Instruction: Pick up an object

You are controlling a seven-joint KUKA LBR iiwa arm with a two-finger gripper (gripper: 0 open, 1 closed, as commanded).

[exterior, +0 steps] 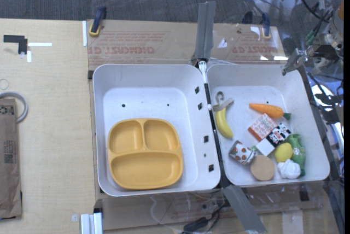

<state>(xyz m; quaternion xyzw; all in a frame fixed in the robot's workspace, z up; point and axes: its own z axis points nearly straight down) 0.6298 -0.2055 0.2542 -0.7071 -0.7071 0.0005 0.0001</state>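
Note:
The right bin (240,82) holds the loose items. A banana (223,122) lies near its left wall and a carrot (267,110) lies to the right of the banana. Toward the front right are a red and white box (261,127), a black and white carton (276,138), a lemon (283,151), a green item (296,145), a white bulb (290,169), a tan disc (262,168) and a small printed can (240,152). My gripper (319,56) hangs at the far right, above and outside the bin's back right corner, away from every item.
The left bin (109,85) holds a yellow divided plate (145,152). A grey divider post (205,30) rises behind the seam between the bins. Cables (320,6) hang at the top right. A brown paper bag (8,156) lies on the bench at far left.

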